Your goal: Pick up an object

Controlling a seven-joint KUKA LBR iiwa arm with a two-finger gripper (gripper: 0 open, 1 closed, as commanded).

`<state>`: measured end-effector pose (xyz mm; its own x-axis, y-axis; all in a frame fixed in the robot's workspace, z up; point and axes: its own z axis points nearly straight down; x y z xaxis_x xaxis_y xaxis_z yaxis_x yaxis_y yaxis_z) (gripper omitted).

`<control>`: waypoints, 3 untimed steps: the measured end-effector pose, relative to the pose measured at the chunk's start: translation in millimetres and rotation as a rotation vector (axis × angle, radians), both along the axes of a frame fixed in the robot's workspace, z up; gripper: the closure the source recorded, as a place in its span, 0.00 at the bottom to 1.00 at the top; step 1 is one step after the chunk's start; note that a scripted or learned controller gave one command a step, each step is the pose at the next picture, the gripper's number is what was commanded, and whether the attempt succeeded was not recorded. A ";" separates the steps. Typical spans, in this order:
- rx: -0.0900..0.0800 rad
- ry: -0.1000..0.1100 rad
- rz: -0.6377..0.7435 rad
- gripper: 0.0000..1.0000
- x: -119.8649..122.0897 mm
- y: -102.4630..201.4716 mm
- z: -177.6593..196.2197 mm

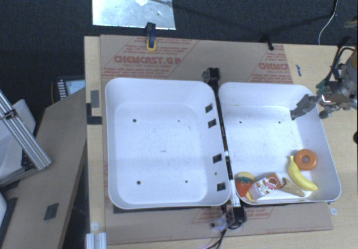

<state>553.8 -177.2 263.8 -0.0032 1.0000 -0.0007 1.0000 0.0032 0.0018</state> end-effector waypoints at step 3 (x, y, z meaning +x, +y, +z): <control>0.004 -0.006 0.009 0.00 -67.3 250.8 274.0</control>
